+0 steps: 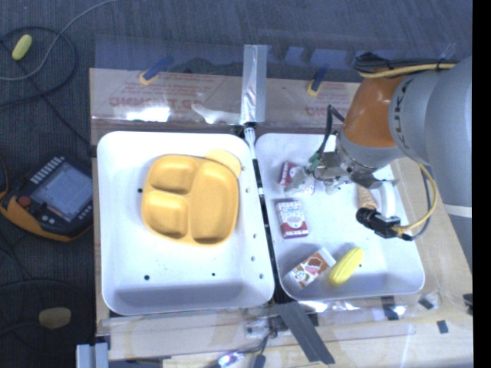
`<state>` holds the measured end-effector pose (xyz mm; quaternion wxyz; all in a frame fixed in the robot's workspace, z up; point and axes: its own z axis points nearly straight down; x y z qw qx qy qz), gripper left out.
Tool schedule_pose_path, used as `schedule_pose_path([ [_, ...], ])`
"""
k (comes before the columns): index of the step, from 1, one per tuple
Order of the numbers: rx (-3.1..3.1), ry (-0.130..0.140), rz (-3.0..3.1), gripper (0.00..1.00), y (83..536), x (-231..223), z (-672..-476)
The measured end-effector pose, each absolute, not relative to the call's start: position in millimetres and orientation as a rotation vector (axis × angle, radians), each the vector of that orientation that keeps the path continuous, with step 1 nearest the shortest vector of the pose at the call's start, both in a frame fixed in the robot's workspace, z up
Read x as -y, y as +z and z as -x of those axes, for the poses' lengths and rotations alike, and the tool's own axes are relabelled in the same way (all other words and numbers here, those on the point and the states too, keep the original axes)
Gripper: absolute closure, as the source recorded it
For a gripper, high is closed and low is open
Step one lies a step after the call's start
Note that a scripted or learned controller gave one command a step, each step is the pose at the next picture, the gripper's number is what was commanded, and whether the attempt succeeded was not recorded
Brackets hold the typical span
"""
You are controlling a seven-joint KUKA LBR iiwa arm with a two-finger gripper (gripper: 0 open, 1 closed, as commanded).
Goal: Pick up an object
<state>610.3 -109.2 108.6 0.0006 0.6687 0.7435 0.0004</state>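
The right bin (399,271) holds a small red-and-white carton (291,218) at its middle; nearer the camera lie a snack packet (310,269) and a yellow corn cob (346,265). Behind the carton, the claw (326,173) hovers beside another red packet (289,174). The left bin (123,282) holds a yellow divided tray (190,198).

Arm (406,121) over right bin (410,271); yellow tray (192,198) in left bin (123,282).
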Motion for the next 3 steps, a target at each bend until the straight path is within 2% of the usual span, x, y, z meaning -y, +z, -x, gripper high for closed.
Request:
schedule_pose_path([
  [1,-2.166,0.005,-2.271,0.00,89,106,-661.2],
  [2,-2.166,0.004,-2.269,1.00,99,106,-661.4],
  [3,-2.082,-0.001,-2.355,1.00,202,70,-605.4],
])
